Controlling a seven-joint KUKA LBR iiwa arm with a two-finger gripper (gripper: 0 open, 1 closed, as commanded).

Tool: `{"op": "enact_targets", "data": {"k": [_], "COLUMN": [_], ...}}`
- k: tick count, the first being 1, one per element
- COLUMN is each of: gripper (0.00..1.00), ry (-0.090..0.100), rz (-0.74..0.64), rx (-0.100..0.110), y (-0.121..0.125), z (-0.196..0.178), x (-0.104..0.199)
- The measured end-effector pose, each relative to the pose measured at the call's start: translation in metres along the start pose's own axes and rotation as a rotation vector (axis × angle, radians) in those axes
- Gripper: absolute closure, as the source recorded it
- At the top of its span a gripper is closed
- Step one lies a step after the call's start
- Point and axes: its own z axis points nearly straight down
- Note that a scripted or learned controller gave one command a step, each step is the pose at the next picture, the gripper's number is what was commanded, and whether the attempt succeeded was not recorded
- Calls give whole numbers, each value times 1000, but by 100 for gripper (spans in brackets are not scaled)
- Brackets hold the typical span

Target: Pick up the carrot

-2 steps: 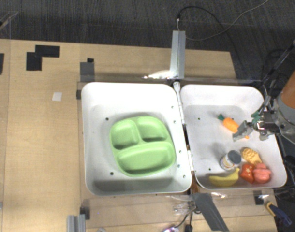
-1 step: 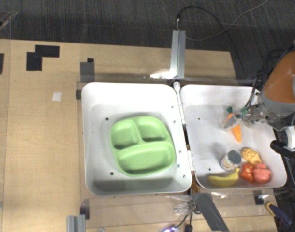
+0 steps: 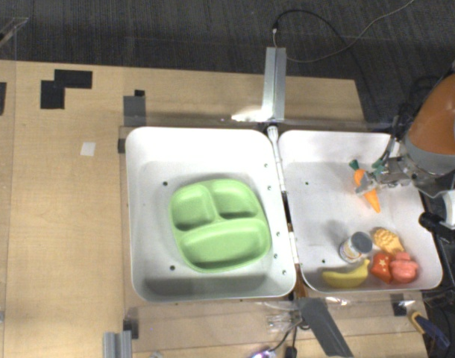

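Observation:
The carrot (image 3: 374,199) is a small orange piece with a green top, lying in the upper right part of the right bin (image 3: 317,200). My gripper (image 3: 372,180) reaches in from the right and sits right on the carrot, covering its middle. Orange shows on both sides of the gripper tip. Whether the carrot rests on the bin floor or hangs just above it is not clear from this view.
A banana (image 3: 345,277), a small round can (image 3: 354,245), a yellow-orange item (image 3: 386,239) and red fruit (image 3: 395,267) cluster in the right bin's near corner. The left bin (image 3: 142,200) holds a green divided plate (image 3: 220,222). The arm's grey wrist with its orange band (image 3: 436,125) hangs over the right rim.

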Motion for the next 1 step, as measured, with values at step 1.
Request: {"op": "enact_targets", "data": {"k": [1], "gripper": [100], "ry": [1], "rz": [152], "rx": [12], "y": [56], "z": [-90], "x": [37]}}
